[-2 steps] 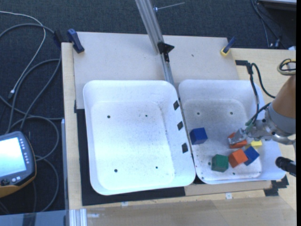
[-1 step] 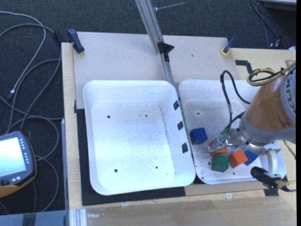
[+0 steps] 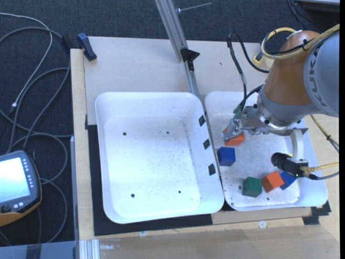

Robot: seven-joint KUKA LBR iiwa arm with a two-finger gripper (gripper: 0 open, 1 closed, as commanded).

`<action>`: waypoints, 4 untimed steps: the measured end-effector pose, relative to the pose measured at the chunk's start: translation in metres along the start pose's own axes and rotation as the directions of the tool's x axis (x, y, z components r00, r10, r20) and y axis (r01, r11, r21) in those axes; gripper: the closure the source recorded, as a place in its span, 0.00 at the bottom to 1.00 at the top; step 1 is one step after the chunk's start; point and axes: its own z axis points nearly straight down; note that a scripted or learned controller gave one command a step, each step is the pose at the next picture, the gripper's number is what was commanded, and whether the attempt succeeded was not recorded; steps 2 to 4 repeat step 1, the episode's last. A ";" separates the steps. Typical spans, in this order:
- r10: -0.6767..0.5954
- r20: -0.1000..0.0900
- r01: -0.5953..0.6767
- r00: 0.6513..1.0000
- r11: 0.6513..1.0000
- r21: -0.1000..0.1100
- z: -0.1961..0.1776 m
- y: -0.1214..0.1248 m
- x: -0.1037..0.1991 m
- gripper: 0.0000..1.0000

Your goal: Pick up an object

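Observation:
The right bin [image 3: 307, 198] holds several small blocks. An orange block [image 3: 235, 140] lies near the bin's left side, directly at the tip of my gripper [image 3: 234, 131], which reaches in from the right under the grey and orange arm. The gripper's body hides the block's upper edge, so I cannot make out whether the block is gripped or only touched. A blue cube [image 3: 226, 156] sits just below it. Toward the front are a green cube [image 3: 252, 186], a second orange cube [image 3: 273, 181] and a blue block [image 3: 288, 179] pressed against it.
The left bin [image 3: 108, 109] stands beside the right one, with a row of black clips [image 3: 206, 143] on the shared rim. A metal pole [image 3: 172, 26] rises behind the bins. A black cable end [image 3: 283, 161] hangs over the right bin.

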 end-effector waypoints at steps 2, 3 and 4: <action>0.001 -0.002 -0.001 1.000 1.000 0.008 0.005 0.035 0.069 1.00; 0.001 -0.002 -0.001 1.000 1.000 0.008 0.005 0.035 0.069 1.00; 0.001 -0.002 -0.001 1.000 1.000 0.008 0.005 0.035 0.069 1.00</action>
